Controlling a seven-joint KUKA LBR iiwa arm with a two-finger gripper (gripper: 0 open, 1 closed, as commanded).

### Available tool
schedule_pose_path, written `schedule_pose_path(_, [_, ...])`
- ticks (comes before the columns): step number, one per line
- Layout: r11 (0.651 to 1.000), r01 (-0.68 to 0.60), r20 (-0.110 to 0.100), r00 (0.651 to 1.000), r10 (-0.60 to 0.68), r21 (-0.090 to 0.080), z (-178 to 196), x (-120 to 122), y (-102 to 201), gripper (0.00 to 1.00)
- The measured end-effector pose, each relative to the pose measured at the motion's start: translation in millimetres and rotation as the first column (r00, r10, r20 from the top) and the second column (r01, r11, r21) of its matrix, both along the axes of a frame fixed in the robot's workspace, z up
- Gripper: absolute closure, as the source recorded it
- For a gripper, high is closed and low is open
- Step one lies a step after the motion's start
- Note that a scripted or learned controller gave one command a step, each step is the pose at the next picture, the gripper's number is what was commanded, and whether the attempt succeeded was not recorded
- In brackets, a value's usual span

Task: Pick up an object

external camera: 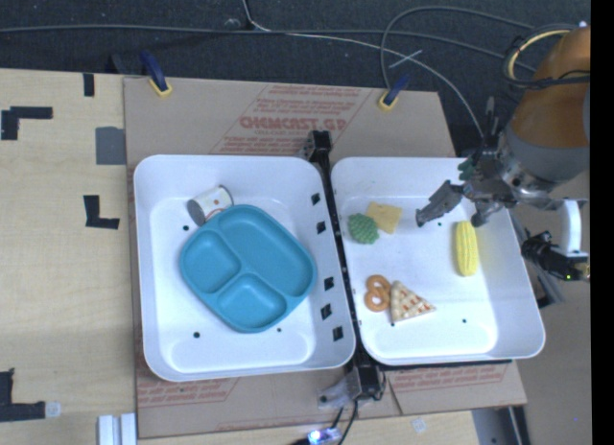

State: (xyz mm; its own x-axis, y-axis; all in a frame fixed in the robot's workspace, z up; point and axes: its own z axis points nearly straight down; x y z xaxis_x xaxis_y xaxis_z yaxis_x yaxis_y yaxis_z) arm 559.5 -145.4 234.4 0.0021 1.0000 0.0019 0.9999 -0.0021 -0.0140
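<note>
Camera view has the claw (459, 205) hanging over the upper right part of the right bin (508, 338), its two dark fingers (436, 205) spread apart with nothing between them. One finger points left toward the middle of the bin; the other angles down just above the top end of the corn cob (466, 247), which lies upright along the bin's right side. Left of the claw sit a yellow cheese wedge (386, 216) and, touching it, a green broccoli piece (363, 228). Lower down, a pretzel (378, 292) lies against a pizza slice (411, 304). Across the divider, the left bin (163, 338) carries a blue divided plate (247, 267) and a small cup (209, 205) tipped on its side at the plate's upper left edge. Both bins rest on brown cardboard (278, 117) on the counter (48, 270).
</note>
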Motion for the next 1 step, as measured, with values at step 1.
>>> schedule_pose_path(1, [1.0, -0.004, 0.013, 1.0, 0.004, -0.002, 7.0, 2.6, 0.5, 0.0])
